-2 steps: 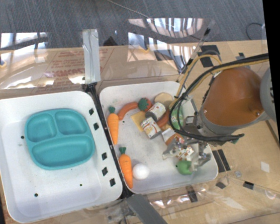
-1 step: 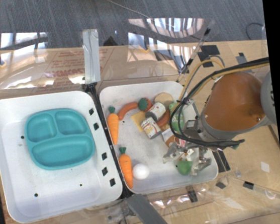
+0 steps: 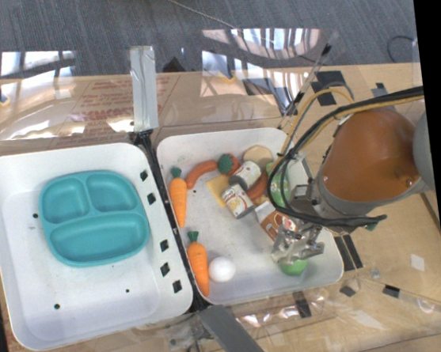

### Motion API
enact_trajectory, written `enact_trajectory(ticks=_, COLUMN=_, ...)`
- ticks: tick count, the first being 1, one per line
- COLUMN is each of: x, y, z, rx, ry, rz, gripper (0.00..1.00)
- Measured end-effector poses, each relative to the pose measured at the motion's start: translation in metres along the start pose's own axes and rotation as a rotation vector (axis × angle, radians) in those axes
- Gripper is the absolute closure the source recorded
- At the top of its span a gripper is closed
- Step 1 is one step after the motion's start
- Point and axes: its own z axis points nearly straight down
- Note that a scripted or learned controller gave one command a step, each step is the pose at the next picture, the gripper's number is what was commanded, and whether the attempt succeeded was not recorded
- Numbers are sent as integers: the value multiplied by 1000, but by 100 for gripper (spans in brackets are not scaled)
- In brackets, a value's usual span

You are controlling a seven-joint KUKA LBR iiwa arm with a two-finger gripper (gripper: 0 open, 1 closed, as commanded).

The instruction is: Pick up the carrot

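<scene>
Carrots are lying along the right bin's [image 3: 328, 273] left wall, one [image 3: 179, 201] upper, one [image 3: 198, 263] lower beside a white ball [image 3: 222, 270]. The gripper [image 3: 297, 243] is hovering over a green object [image 3: 294, 265] near the opposite wall, well apart; whether it is gripping anything, I cannot tell. Cans and other toy foods are crowding the space between.

Bright, even overhead light, window glare streaking the clear panels [image 3: 254, 55] up top, soft shadows, mild overall blur.
</scene>
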Motion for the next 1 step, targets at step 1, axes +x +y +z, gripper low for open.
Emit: enact_trajectory(ticks=1, x=-40, y=32, z=-31, rx=5, ry=-2, rz=-109, gripper=100)
